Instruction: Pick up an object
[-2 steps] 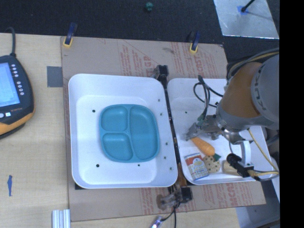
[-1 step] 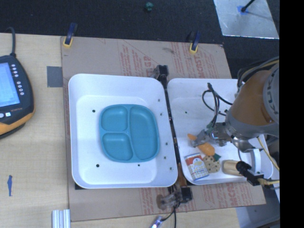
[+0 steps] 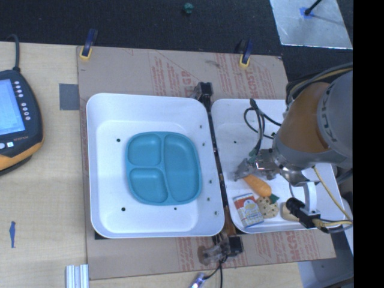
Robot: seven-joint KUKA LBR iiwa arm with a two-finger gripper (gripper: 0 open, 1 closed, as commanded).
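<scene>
My gripper [image 3: 252,169] hangs low over the right bin [image 3: 231,119], near its front half. An orange carrot-shaped piece [image 3: 260,186] lies just below and in front of it, touching or nearly touching the metal tip. A small printed carton [image 3: 247,211] and a couple of tan, dotted cracker-like pieces [image 3: 267,209] lie at the bin's front edge. A beige object [image 3: 291,213] sits to their right, partly hidden by a black and white part of the arm. The grey and orange arm [image 3: 312,125] covers the bin's right side.
The left bin [image 3: 102,161] holds a blue divided plate [image 3: 163,167]. A black cable [image 3: 255,122] loops over the back of the right bin. A handheld controller [image 3: 15,119] lies on the bench at far left. Clamps [image 3: 87,45] hold the cardboard underlay.
</scene>
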